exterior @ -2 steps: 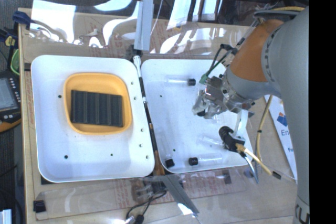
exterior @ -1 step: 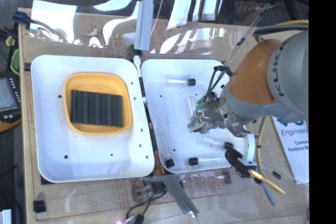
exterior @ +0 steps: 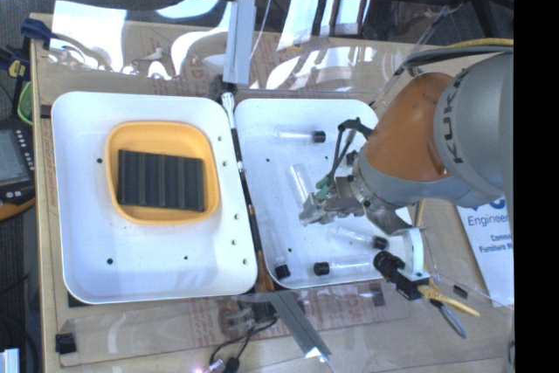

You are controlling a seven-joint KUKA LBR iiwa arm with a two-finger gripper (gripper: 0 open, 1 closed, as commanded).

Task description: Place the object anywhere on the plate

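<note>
The gripper [exterior: 314, 207] sits low over the middle of the right bin [exterior: 262, 188], its metal tip close above a clear plastic tube [exterior: 300, 181], but whether it is parted or closed, or has hold of anything, cannot be told from this angle. Several such tubes lie in this bin, transparent cylinders with black caps: one [exterior: 299, 136] toward the upper part, one [exterior: 336, 266] along the lower edge, another [exterior: 358, 236] just right of the gripper. The left bin [exterior: 74, 188], glossy white with rounded corners, holds the plate [exterior: 118, 153] (yellow, squarish, with soft corners) at centre left of the frame, bearing a dark ribbed rectangular block [exterior: 162, 181]. The grey arm [exterior: 476, 127] shows part of the letters "KU" beside its orange band [exterior: 410, 135].
</note>
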